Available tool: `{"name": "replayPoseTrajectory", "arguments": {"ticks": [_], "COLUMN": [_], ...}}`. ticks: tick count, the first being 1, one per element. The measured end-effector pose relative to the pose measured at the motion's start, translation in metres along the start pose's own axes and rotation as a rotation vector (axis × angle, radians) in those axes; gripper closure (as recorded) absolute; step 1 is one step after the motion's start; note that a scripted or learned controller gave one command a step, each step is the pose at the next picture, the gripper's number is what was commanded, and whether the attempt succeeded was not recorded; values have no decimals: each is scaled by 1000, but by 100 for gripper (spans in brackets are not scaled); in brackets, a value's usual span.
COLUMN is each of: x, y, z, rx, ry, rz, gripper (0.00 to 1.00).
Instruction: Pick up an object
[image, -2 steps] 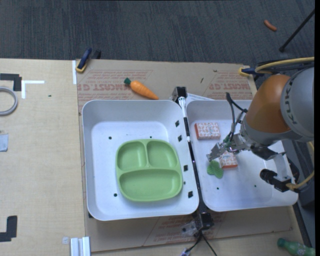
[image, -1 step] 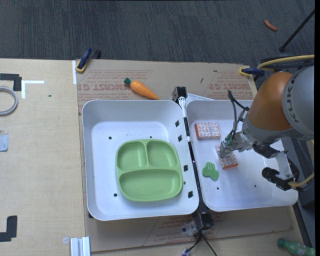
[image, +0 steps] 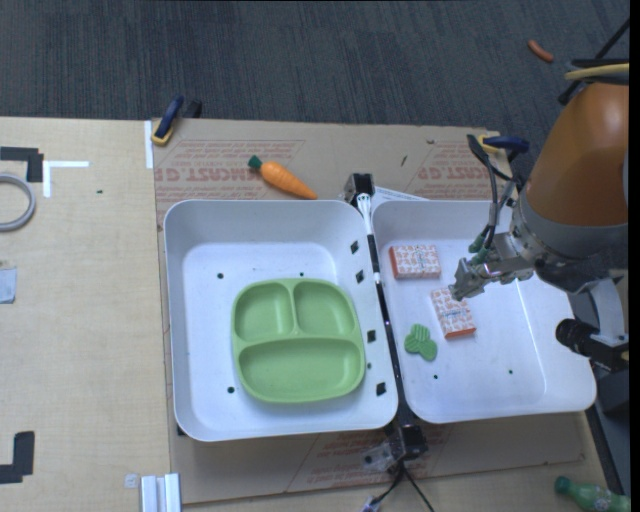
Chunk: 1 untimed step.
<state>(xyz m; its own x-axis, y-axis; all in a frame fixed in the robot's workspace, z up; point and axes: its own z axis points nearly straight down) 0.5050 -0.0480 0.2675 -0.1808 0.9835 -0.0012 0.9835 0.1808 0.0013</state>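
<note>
While the arm (image: 585, 160) reaches in over the right bin (image: 520, 390), its gripper (image: 468, 283) hangs just above the upper end of a small red-and-white patterned block (image: 453, 313) lying on the bin floor; whether its tips are spread or closed cannot be told from here. A second, similar block (image: 415, 261) lies near the bin's back wall, and a green leaf-shaped toy (image: 421, 342) sits just beside the first block. The left bin (image: 200, 330) holds a green divided plate (image: 297, 340). A toy carrot (image: 281, 177) rests on the cardboard behind the bins.
</note>
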Motion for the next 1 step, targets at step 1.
{"name": "replayPoseTrajectory", "arguments": {"ticks": [1], "x": [0], "y": [0], "z": [0], "rx": [0], "ry": [0], "rz": [0], "gripper": [0]}}
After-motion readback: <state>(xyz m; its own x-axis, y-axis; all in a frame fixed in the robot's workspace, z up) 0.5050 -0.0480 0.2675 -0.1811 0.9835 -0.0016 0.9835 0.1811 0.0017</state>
